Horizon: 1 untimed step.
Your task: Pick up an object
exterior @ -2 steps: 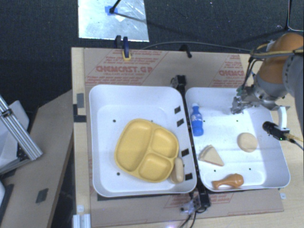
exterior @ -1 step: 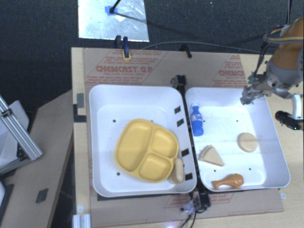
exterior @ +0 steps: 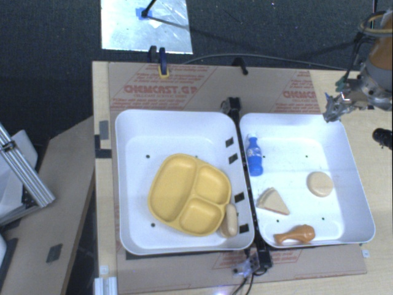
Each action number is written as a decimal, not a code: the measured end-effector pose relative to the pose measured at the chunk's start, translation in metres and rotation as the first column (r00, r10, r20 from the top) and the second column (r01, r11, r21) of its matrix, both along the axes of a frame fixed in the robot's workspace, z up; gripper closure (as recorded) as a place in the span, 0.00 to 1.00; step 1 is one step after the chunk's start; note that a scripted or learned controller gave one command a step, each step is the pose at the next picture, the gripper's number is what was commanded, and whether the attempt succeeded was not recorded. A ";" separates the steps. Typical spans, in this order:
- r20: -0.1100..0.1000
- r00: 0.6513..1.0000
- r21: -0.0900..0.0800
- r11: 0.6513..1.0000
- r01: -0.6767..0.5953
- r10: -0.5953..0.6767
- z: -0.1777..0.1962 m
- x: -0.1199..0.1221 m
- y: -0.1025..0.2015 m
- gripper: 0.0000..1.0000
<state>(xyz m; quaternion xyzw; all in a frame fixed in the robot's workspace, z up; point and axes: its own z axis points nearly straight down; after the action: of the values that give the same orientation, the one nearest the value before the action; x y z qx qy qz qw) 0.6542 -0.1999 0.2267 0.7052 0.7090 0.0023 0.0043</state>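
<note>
While the arm hangs in from the right, this is how things sit:

gripper: the two-finger gripper (exterior: 336, 106) is up at the far right corner of the right bin, just over its rim. Honestly can't tell how wide it's spread, and nothing shows between the tips.
right bin: shallow white plastic bin (exterior: 353, 165). A small blue plastic bottle (exterior: 253, 156) lies along its left wall, a round cream disc (exterior: 320, 184) sits toward the right side, a tan wedge (exterior: 272, 201) is near the middle, and a brown drumstick-shaped toy (exterior: 295, 234) lies by the near edge.
left bin: the other white bin (exterior: 132, 165) holds a yellow three-compartment tray (exterior: 189, 193), with a pale beige oblong piece (exterior: 229, 220) touching the tray's near right corner.
</note>
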 end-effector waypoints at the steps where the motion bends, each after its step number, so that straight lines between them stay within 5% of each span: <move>1: -0.003 1.000 0.001 1.000 0.000 0.000 0.022 0.001 0.000 1.00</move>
<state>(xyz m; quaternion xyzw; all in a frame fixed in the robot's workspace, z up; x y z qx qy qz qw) 0.6554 -0.2001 0.2483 0.7052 0.7090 0.0014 0.0026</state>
